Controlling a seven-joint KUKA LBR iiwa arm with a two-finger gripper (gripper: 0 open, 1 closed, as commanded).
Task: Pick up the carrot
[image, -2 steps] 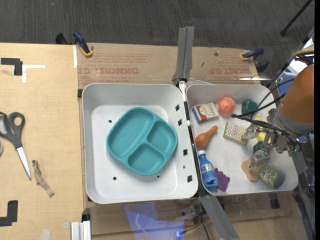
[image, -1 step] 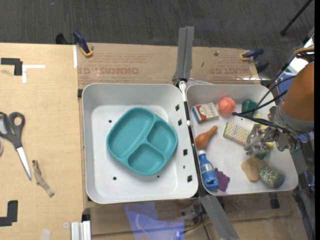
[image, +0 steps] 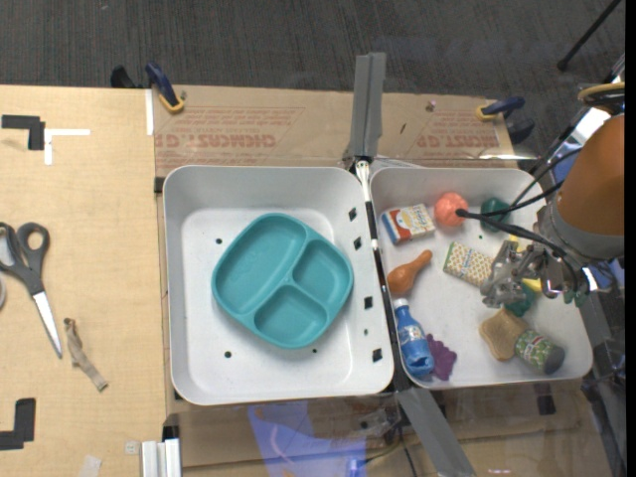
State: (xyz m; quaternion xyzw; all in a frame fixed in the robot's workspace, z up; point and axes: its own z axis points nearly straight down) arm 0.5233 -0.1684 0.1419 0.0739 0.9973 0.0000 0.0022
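Camera view: end effector (image: 507, 284) low over right bin (image: 467, 374), arm (image: 596, 182) from right.

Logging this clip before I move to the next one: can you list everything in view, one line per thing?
Divided plastic plate: one, teal, left bin.
Carrot: one, orange, right bin near its left wall.
Plastic bottle: one, blue, below the carrot.
Snack box: one, red and white, right bin top.
Round fruit: one, pink-orange, beside the box.
Cracker packet: one, pale speckled, right bin middle.
Scissors: one pair, grey-handled, bench far left.
Gripper: one, metal, over the right bin.
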